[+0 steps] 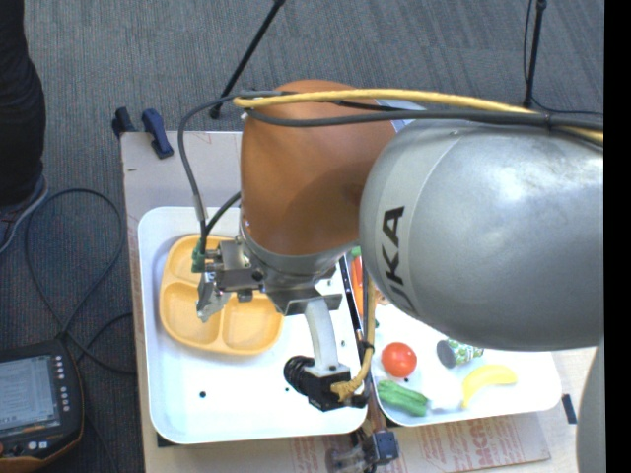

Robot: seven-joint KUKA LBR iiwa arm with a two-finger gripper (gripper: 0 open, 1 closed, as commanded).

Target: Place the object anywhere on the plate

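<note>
A yellow divided plate [187,308] lies in the left half of the left white bin [158,382]. My gripper [209,302] hangs over the plate's middle, close to its surface, below the big orange and grey wrist. I see no object at its tip. Loose toy food lies in the right bin [537,397]: a red tomato [398,359], a green vegetable [402,397], a yellow banana [488,380] and a small grey-green item [459,351]. The arm hides most of that bin.
An orange stick-like piece [359,276] shows by the wall between the bins. A blue clamp [157,132] sits at the bench's back left corner. The arm's bulk covers the back of both bins.
</note>
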